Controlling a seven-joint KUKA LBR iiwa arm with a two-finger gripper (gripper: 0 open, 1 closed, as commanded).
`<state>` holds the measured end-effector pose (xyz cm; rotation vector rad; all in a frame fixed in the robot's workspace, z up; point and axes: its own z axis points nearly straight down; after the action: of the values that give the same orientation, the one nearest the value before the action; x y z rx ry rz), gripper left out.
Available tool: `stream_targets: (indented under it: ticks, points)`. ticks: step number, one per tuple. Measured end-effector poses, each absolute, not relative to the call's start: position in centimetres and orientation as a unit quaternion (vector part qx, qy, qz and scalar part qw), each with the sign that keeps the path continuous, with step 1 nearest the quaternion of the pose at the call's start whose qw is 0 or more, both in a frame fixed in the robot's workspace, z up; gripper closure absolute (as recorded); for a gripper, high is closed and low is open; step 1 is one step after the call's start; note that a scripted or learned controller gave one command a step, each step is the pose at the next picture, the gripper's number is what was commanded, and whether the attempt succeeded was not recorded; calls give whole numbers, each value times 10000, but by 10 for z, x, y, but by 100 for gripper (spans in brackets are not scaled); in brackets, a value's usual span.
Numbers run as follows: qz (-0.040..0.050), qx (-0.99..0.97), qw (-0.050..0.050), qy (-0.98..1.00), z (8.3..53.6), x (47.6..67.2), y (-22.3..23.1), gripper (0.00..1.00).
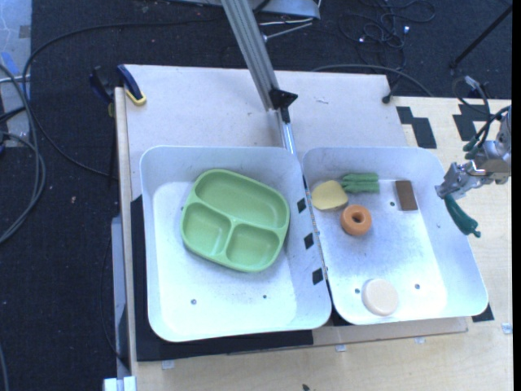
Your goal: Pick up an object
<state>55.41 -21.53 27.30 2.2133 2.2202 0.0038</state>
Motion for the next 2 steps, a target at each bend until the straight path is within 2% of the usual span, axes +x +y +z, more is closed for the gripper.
stream_targets:
  ticks: [1,2]
  points:
    - [-4,7051,-9,7091,260,552,-169,100]
    - [-1,7049,-5,7093,261,550,-108,100]
